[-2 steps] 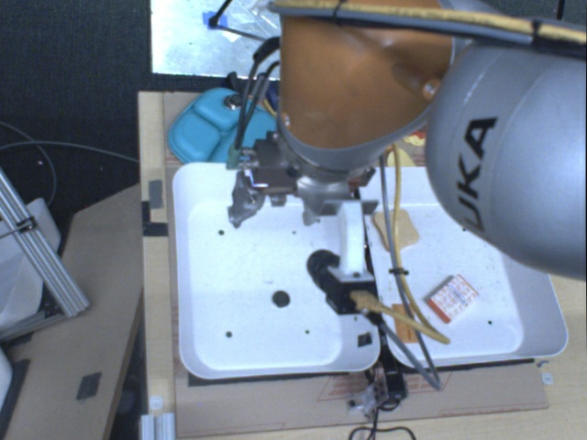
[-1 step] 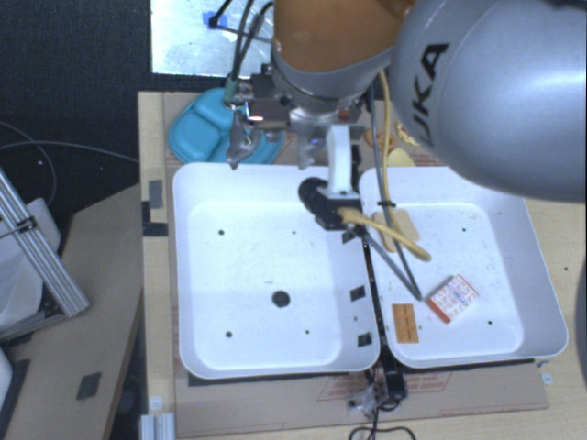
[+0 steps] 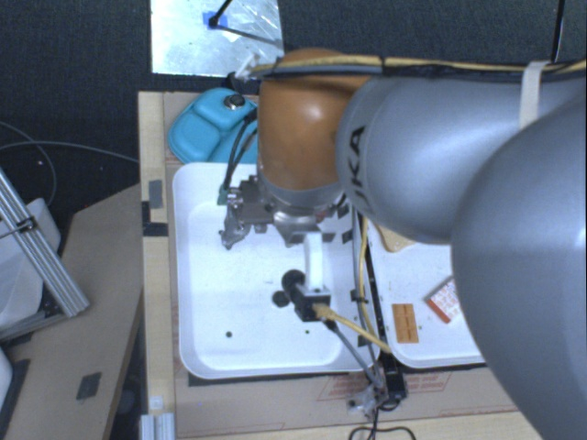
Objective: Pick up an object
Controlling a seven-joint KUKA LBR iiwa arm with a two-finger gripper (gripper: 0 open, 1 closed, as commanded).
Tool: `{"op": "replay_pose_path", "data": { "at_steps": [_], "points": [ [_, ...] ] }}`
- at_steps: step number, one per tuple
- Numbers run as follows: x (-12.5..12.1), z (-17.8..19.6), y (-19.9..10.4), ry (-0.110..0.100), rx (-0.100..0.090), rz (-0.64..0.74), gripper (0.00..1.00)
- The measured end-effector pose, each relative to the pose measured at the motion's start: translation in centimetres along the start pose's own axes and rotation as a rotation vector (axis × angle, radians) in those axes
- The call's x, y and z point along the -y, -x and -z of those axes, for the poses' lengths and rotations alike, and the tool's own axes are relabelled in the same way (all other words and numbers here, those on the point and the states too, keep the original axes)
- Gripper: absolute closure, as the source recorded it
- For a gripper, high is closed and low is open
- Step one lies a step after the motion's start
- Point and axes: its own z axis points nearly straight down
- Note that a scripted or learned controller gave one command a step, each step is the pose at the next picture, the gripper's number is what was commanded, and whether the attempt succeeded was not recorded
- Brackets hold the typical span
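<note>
The tan wooden bench (image 3: 157,273) carries two bins.

1. The right shallow white bin (image 3: 431,356) holds the candidate objects, at its near end. The small orange-brown rectangular card (image 3: 404,323) lies flat, with its long axis running near to far. Just beside it, the red-and-white printed packet (image 3: 444,301) lies flat and is tilted diagonally. Its print is too small to read.
2. The left shallow white bin (image 3: 197,273) shows a few dark specks on its floor.
3. The metal gripper (image 3: 237,227) hangs over the far half of the left bin, well apart from the card and packet. Whether it is apart or together cannot be told, and nothing is seen held in it.
4. The grey arm casing (image 3: 431,154) carries dark brand lettering running down it beside the orange band (image 3: 303,108). The letters are only partly legible.
5. Beyond the left bin's far rim sits a light blue moulded plastic item (image 3: 206,126).
6. Farther back lies a crinkled silver foil sheet (image 3: 193,26).
</note>
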Motion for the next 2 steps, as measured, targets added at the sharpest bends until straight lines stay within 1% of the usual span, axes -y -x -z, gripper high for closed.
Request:
{"op": "replay_pose_path", "data": {
  "at_steps": [1,2],
  "points": [
    [0.95,17.09,-1.59,0.035,-0.016,0.007,0.0],
    [1.0,17.13,-1.5,0.021,-0.009,0.008,1.0]
  ]
}}
